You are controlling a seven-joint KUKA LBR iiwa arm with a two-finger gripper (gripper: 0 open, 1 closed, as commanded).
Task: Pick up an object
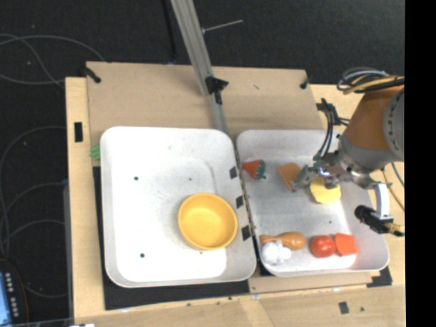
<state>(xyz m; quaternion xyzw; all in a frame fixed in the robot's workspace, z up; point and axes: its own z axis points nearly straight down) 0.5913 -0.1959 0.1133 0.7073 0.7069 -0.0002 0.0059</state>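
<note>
Overhead, the camera view looks down at a slant on two shallow white bins side by side on a tan bench (170,90). Inside the left bin (136,155) sits a yellow bowl (207,221), upright with its mouth up, near that bin's lower right corner. Across the right bin (272,145) lie several small toys: a red-orange piece with a green tip (255,169) near the upper left, an orange-brown wedge (289,174) near the middle, and a round yellow object (325,193) just right of the wedge. Along the near wall lie an orange-and-white toy (282,245), its long axis running left to right with the white end toward the left, then a red tomato-like ball (322,246) touching an orange block (345,244).

From the right, the grey arm with its orange band (368,125) reaches over the right bin. Its gripper (319,176) sits just above the yellow object and beside the wedge; whether it has hold of anything, I cannot tell.
</note>
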